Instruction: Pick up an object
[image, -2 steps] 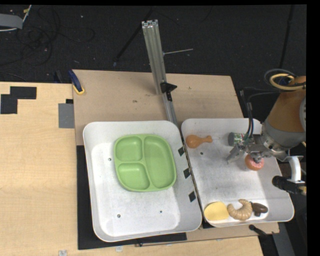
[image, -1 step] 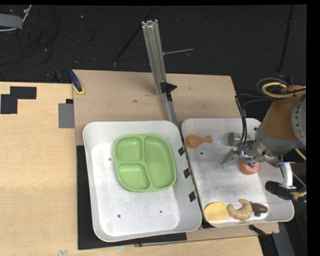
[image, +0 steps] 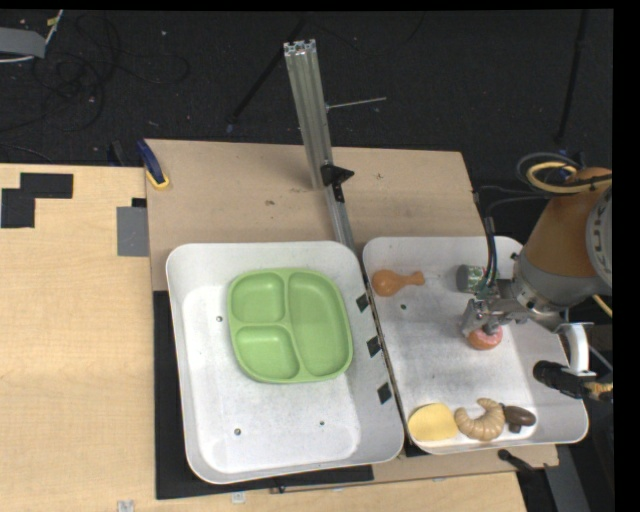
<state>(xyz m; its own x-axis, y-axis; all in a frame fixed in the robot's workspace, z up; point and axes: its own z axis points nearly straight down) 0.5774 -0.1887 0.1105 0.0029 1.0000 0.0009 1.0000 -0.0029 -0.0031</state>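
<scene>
Grey arm with an orange band reaches in from the right of the camera view, its two-finger gripper (image: 485, 328) lowered into the right-hand shallow white bin (image: 440, 370). Directly under the fingertips sits a small round red-pink object (image: 486, 340), near the bin's right side about halfway up. The gripper's metal body covers the top of that object, and whether the jaws are spread or closed on it cannot be told from this angle; nothing is plainly seen lifted between them.

Other items share the same bin. An orange pear-shaped toy with a narrow neck (image: 396, 282) lies near the upper left corner, well apart from the gripper. Along the bottom edge sit three things close together: a pale yellow rounded piece (image: 432, 423) at the left, a tan curled pastry-like piece (image: 481, 420) just beside it, and a dark brown oblong piece (image: 519, 417) touching the tan one's right end.

The left-hand shallow white bin (image: 270, 440) holds a light green plastic plate with three compartments (image: 291, 326), lying flat in the bin's upper middle. Both bins rest on a brown board (image: 400, 190), from which a slim grey metal post (image: 312, 120) rises toward the top of the view. A light wooden tabletop (image: 70, 350) lies to the left
</scene>
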